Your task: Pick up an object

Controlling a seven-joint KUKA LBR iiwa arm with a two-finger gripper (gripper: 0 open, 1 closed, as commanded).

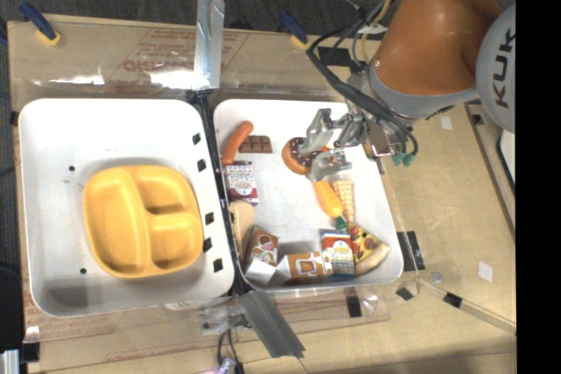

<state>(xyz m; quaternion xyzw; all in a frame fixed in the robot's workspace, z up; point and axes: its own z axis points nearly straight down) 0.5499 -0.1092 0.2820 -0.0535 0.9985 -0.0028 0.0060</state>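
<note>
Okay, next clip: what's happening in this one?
A KUKA arm reaches in from the right over the right-hand bin, which holds a scatter of toy food. Its gripper is down at the top of that bin, right at a brown donut-like piece, with an orange carrot-like piece just below. Whether it has hold of anything can't be told. The left bin holds a yellow divided tray.

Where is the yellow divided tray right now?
The yellow divided tray lies flat in the left white bin, near its middle, apart from the toy food in the right bin.
</note>
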